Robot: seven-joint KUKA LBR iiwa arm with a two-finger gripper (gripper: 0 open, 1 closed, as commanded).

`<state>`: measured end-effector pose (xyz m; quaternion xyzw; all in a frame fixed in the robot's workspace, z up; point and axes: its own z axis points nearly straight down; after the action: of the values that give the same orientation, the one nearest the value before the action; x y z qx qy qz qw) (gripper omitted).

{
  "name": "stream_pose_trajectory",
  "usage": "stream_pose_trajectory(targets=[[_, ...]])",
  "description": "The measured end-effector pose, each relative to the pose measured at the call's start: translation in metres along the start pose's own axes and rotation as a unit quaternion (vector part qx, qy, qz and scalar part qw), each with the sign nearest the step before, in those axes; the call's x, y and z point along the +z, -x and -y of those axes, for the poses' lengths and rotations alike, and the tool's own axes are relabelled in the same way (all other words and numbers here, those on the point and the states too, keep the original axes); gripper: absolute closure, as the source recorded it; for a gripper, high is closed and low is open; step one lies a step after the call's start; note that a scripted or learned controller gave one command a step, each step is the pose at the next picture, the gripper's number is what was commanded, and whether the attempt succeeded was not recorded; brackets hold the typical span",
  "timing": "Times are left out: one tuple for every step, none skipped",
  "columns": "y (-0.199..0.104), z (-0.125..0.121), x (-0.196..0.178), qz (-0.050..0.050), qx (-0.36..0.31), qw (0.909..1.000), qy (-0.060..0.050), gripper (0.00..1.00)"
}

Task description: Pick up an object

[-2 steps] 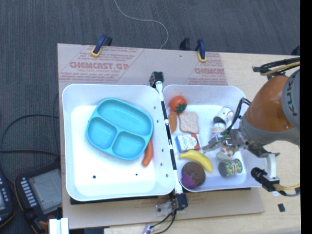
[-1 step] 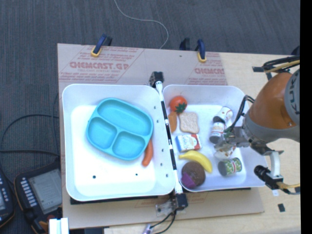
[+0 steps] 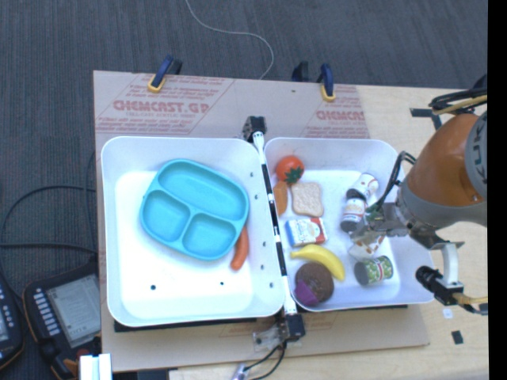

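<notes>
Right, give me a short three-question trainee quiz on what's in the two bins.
1. True or false: the blue divided plate lies in the left bin.
2. Which item lies directly beside the banana: A) the slice of bread, B) the dark round fruit, C) the tomato?
3. Fill in: the gripper hovers over the ____ bin.

Key: 1 true; 2 B; 3 right.

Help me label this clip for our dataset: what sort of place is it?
Probably a robotics lab bench for pick-up trials: a robot arm reaches over two white bins clamped to a board, one stocked with toy food such as a banana, on grey carpet.
</notes>
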<state>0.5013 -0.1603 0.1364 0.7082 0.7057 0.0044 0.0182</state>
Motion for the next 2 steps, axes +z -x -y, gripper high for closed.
stream_pose_trajectory(targets=[[0.000, 0.000, 0.000, 0.000, 0.000, 1.0000, 0.000, 0.00], [-0.021, 0.005, 0.022, 0.001, 0.000, 1.0000, 0.002, 0.00]])
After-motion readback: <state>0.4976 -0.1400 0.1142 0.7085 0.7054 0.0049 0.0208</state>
